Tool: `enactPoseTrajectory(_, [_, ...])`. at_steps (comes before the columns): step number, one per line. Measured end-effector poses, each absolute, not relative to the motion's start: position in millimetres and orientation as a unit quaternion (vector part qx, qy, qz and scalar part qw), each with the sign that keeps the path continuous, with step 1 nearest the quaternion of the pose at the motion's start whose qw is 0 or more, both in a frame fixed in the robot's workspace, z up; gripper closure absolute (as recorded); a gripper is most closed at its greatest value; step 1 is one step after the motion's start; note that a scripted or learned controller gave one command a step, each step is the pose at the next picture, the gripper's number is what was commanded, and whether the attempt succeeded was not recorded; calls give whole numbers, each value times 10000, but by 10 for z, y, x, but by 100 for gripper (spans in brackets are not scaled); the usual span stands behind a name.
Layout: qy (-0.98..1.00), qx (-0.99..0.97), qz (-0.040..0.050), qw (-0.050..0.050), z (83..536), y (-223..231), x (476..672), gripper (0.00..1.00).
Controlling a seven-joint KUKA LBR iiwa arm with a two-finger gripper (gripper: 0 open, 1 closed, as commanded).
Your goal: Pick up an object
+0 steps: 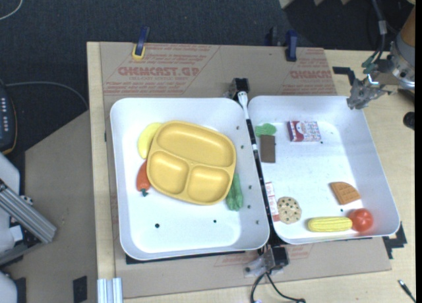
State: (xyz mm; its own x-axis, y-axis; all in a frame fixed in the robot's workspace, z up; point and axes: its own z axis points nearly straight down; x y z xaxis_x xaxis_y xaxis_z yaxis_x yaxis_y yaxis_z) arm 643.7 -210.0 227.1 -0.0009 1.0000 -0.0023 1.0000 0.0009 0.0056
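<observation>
Camera view, looking down on the counter (198, 64): we see two white bins side by side. The left bin (132, 229) carries a yellow divided tray (191, 162), with a yellow piece (146, 138), a red-orange piece (143, 178) and a green piece (235, 193) partly tucked under its edges. The right bin (376, 163) carries a red-and-white carton (304, 130), a brown bar (267, 148), a green piece (266, 128), a cookie (288, 209), a corn cob (329, 224), a tomato (361, 219) and a bread slice (344, 192). The hand (361, 94) hovers at the right bin's far right corner; we cannot tell its state. We judge the task barely begun: every candidate object lies in the bins, none lifted; approach, grasp and lift remain.
</observation>
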Motion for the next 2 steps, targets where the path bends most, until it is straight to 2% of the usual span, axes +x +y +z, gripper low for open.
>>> enactPoseTrajectory(2, [7092, 7050, 5, -9, 2374, -953, 6510, 100])
